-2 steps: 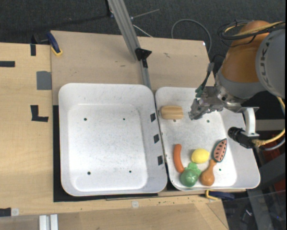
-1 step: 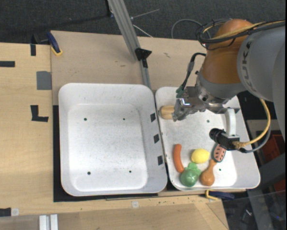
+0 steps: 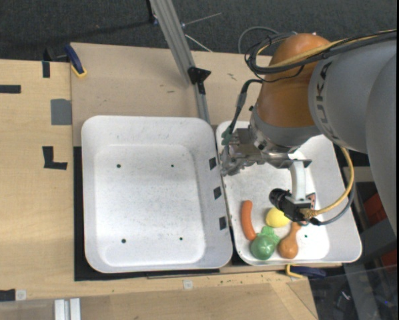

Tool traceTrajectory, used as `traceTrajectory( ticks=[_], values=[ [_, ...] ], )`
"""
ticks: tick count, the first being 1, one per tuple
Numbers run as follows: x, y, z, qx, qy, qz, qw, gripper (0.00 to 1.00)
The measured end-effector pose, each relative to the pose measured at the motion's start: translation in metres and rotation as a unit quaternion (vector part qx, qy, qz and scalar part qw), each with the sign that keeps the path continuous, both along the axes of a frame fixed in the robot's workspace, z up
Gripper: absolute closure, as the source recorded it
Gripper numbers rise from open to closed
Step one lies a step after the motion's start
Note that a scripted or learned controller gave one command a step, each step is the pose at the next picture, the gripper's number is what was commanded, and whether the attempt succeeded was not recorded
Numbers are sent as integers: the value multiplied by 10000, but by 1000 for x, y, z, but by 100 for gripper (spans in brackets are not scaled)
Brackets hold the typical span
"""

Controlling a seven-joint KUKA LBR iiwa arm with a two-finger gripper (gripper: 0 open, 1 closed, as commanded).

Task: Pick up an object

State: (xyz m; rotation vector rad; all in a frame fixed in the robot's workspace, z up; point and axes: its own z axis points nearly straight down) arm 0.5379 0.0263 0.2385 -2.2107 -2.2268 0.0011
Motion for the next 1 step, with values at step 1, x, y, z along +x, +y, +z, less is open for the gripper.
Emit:
traceTrajectory(
  ticks=[1],
  values=[
    [-11,56,-14,-5,6,1,10000,100]
  ],
)
